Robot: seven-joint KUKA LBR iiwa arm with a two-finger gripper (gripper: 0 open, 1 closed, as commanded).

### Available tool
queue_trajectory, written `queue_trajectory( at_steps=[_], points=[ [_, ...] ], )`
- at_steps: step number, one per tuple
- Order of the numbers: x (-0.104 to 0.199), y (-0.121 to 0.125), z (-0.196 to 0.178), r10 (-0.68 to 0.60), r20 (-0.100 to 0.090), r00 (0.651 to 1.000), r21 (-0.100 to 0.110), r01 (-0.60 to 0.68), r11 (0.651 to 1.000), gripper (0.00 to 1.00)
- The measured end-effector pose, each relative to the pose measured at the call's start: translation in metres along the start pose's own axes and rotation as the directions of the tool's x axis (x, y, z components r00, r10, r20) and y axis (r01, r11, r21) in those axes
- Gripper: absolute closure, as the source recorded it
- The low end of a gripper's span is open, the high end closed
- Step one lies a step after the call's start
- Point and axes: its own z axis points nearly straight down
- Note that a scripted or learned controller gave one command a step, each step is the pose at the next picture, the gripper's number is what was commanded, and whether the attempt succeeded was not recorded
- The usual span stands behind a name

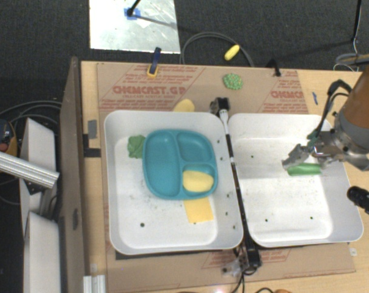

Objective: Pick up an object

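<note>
Lying near the right edge of the right bin, the green stick looks like the thing being gone for, since the gripper hangs directly over its left end. It rests flat on the bin floor, lengthwise across, well clear of the far and near walls, which leaves room for a reach from above. Whether the fingers are spread, pressed together or already pinching the stick cannot be told; the grey wrist parts blur into the stick's upper edge, so no hold can be claimed.

The arm comes in over the bin's right edge, its orange band above the wrist, slanting down toward the stick.

In the left bin, a teal divided plate sits about the middle, with a yellow lump in its near right compartment. A flat yellow slice lies on the bin floor just beside the plate's near edge, and a green leafy piece touches its left rim. These are well apart from the gripper, so they seem no part of this try.

On the counter behind the bins lie a green knobbly ball and a pale yellow piece at the left bin's far edge.
</note>
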Motion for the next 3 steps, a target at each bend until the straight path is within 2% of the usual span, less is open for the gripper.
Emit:
queue_trajectory(
  at_steps=[1,2,3],
  points=[
    [-0.043,0.008,0.13,0.005,0.0,1.0,0.01,-0.005,1.0,0.0],
    [-0.041,0.011,0.112,0.002,0.0,1.0,-0.002,-0.002,1.0,1.0],
    [0.003,0.054,0.025,-0.007,0.001,1.0,-0.01,0.007,1.0,1.0]
  ],
)
